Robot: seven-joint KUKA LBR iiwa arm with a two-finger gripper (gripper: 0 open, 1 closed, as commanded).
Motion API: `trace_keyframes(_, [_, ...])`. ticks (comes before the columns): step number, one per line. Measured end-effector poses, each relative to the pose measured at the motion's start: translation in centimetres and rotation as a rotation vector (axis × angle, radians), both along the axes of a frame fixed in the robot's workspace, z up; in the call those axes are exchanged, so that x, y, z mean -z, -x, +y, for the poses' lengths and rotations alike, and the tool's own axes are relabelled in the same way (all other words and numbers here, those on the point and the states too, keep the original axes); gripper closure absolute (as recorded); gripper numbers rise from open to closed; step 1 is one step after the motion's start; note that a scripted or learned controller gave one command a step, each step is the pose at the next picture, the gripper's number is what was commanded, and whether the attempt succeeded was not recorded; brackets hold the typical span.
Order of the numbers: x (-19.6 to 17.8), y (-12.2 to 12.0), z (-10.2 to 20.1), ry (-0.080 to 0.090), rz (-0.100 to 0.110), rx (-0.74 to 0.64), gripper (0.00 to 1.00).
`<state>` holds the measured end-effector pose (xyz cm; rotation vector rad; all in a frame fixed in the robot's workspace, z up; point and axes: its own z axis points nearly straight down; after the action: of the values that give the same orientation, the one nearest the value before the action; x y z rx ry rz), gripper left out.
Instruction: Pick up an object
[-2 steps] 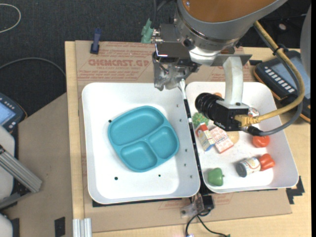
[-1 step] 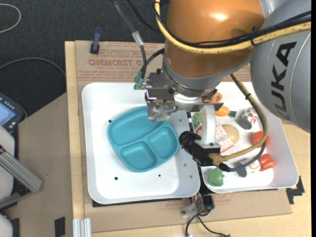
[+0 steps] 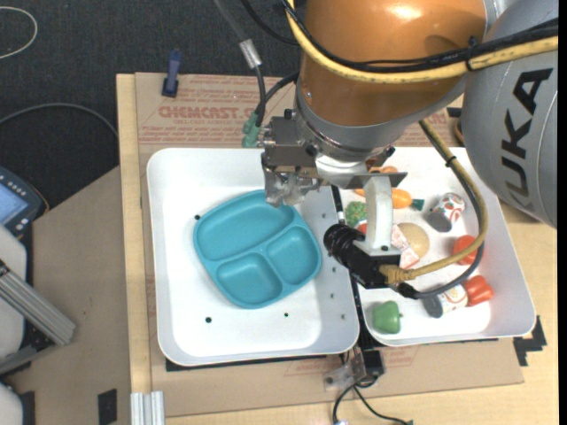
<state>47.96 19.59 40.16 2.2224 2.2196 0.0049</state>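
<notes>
I see the arm [image 3: 399, 51], grey with an orange band, reaching in from the right over both bins; large black letters "KU" read on its grey casing. Under the bins lies a cardboard sheet [image 3: 204, 104] printed "CHEMCAST" in red. The left bin [image 3: 177, 326] holds a blue divided plate [image 3: 257, 251] with three compartments, lying flat near the bin's right wall. The right bin [image 3: 505, 299] holds a heap of small toy foods: a green pepper [image 3: 384, 316] near the front edge, a red piece [image 3: 478, 289], an orange carrot-like piece [image 3: 400, 198], and a white ball with red marks [image 3: 447, 209]. The tool [image 3: 285, 184] hangs just above the plate's upper rim; I cannot tell how it is set.
</notes>
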Motion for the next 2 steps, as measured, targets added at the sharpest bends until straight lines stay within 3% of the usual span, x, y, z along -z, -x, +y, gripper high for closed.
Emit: trace_keyframes(2, [-2.0,-0.1,0.1,-0.002,-0.004,0.001,1.00])
